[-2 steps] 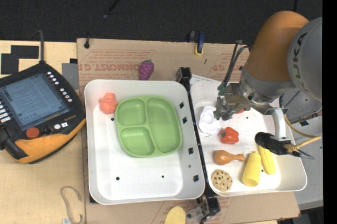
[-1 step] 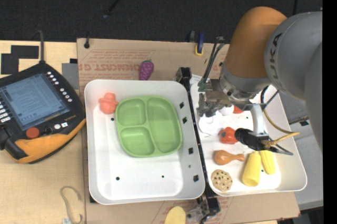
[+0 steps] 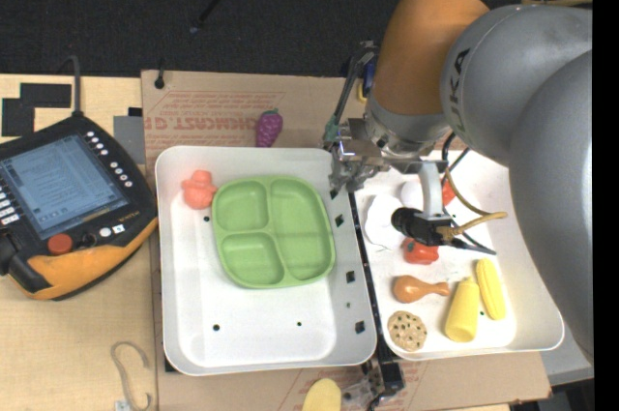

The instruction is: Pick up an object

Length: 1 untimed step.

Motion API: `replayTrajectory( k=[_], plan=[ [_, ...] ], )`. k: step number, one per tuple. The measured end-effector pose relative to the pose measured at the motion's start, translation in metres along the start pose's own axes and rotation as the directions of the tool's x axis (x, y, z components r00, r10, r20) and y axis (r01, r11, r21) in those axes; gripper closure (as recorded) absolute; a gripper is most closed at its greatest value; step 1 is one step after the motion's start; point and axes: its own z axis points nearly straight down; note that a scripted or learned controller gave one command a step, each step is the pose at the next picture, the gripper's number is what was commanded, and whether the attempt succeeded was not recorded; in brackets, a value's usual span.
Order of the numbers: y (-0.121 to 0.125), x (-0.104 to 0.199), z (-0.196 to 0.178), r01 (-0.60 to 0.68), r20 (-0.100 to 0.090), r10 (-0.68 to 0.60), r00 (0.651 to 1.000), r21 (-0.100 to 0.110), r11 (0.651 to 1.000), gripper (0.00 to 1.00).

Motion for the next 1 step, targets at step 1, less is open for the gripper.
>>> replayTrajectory(
  k=[1],
  plan=[
    [0.025,0.0449,-0.0053,-0.001,0.0,0.001,1.0,0.0,1.0,1.0]
  ],
)
